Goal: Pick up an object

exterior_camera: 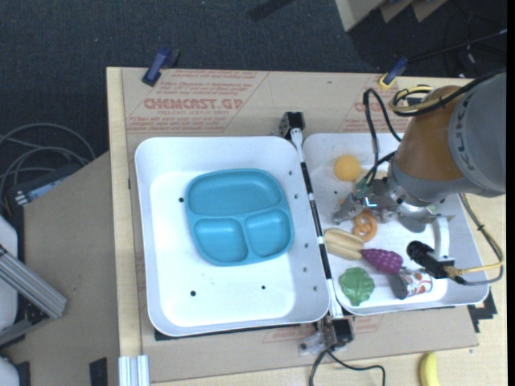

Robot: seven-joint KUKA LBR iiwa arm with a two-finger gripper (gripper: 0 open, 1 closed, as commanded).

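Note:
The right white bin holds several small toys. An orange ball lies near its far left corner. A pretzel-shaped orange piece sits mid-bin, with a tan bread roll just left of it. Purple grapes, a green leafy piece and a small red-and-white item lie along the near side. My gripper reaches down from the right, low over the bin, between the ball and the pretzel and very close to the pretzel's top. Nothing is visibly held.
The left white bin carries a blue divided plate. The arm's grey and orange body covers the right bin's far right part. A yellow object lies on the bench at the near right edge.

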